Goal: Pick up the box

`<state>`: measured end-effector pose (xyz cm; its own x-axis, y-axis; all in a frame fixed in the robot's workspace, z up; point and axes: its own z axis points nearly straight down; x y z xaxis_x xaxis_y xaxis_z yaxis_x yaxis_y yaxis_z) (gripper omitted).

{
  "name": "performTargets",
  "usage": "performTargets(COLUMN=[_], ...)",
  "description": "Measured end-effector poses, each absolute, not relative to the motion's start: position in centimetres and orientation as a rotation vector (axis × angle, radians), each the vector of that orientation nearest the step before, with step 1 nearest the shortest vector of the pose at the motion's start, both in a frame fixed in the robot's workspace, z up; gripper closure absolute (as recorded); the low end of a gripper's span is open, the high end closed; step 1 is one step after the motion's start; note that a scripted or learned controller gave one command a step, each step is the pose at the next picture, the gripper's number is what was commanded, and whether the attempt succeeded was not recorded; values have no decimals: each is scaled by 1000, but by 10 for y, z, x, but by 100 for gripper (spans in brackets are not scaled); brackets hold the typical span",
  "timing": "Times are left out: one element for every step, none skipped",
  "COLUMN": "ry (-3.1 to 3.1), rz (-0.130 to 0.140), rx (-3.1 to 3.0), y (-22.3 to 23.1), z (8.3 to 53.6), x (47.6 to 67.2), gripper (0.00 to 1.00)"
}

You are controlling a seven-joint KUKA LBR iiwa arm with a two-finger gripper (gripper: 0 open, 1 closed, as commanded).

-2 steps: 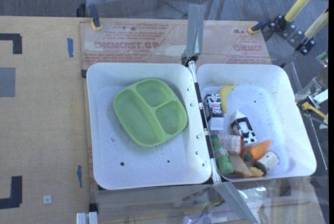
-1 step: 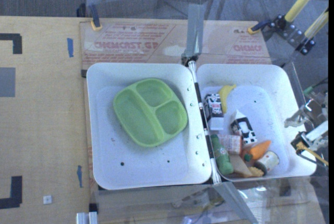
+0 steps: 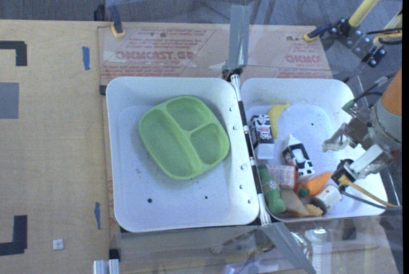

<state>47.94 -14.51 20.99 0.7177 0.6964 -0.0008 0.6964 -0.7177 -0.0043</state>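
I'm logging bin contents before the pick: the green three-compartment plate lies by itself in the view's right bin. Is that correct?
No. The camera view shows the green three-compartment plate lying by itself in the view's left bin, not the right one.

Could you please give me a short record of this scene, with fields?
left bin: green plate with three compartments
right bin: box, second box, yellow item, orange item, mostly crowded along its left and near sides
end effector: over the right bin's right side, apart from both boxes
task state: box not yet picked up
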Motion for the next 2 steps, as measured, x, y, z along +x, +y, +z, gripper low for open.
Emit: performTargets(ry=[-1073, -1115], rz=[-14, -11], rx=[-2962, -2952], y=[-157, -127], z=[107, 89], x=[482, 506], gripper=[0, 0])
